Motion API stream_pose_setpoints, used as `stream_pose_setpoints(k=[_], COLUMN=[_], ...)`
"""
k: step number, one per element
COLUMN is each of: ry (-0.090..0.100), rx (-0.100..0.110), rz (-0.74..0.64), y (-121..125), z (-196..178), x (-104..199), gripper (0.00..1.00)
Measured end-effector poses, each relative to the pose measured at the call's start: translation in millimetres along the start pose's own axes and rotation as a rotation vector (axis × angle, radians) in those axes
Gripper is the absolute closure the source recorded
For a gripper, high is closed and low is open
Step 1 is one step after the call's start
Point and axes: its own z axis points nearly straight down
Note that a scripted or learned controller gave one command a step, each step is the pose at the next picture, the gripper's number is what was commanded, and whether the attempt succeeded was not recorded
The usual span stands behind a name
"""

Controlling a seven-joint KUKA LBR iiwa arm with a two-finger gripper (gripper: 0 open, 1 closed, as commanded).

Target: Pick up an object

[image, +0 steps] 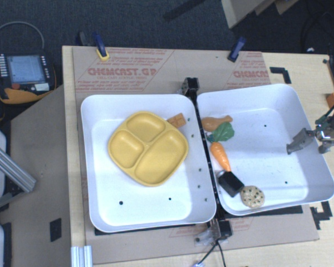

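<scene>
Look to the right edge of the right bin [300, 102] and you will find the gripper [307, 140] poised over the bin's right wall, with a grey finger [296, 143] pointing inward toward the bin floor; you cannot tell from this angle whether it is spread or closed, and nothing shows between its fingers. The things you could pick up all sit well apart from it, bunched along the right bin's left side: a toy chicken drumstick [216, 122] at the top, a green leafy vegetable [222, 132] touching it just below, an orange carrot [220, 156] under that, then a black block [230, 183] and a speckled cookie [252, 196] near the front wall. In the left bin [100, 193] you have a yellow divided plate [148, 147] with three compartments, and a small brown piece [177, 120] resting just beside its upper right rim. Both bins rest on a board [156, 65] printed with red lettering.
</scene>
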Motion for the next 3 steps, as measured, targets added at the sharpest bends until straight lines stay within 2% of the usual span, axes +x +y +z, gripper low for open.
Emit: stream_pose_setpoints(k=[1,2,3], ry=[-0.004,-0.001,-0.002], rx=[-0.012,-0.007,-0.010], rz=[-0.004,-0.003,-0.003], y=[2,2,3], z=[-6,37,98], x=[1,0,-1], gripper=[0.00,0.00,0.00])
